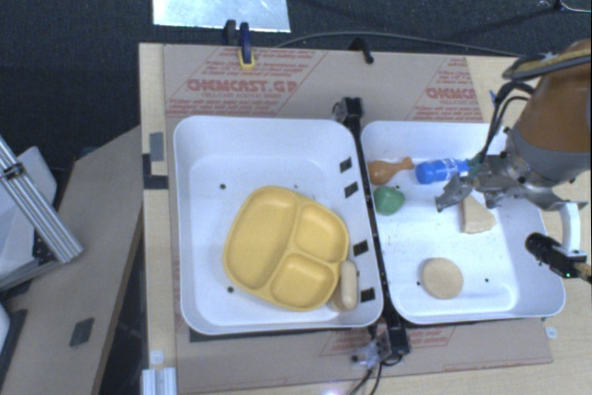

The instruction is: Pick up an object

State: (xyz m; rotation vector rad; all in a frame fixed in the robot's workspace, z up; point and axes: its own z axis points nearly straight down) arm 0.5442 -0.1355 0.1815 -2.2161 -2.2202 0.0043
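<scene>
My gripper [461,195] hangs low over the right bin [532,296], at its upper middle. It sits just left of a pale beige wedge [478,217] and just below a blue bottle [438,170] lying on its side. A brown drumstick-shaped piece [389,168] lies left of the bottle. Below that piece, a green lump [389,200] rests near the bin's left wall. Toward the front of the bin lies a round tan disc [442,277]. I see nothing lifted off the bin floor.
The left bin [208,199] holds a yellow divided plate [286,248], with a beige roll [347,284] at its right edge. The grey and orange arm [555,129] covers the right bin's upper right corner. A black clamp ridge [363,199] divides the bins.
</scene>
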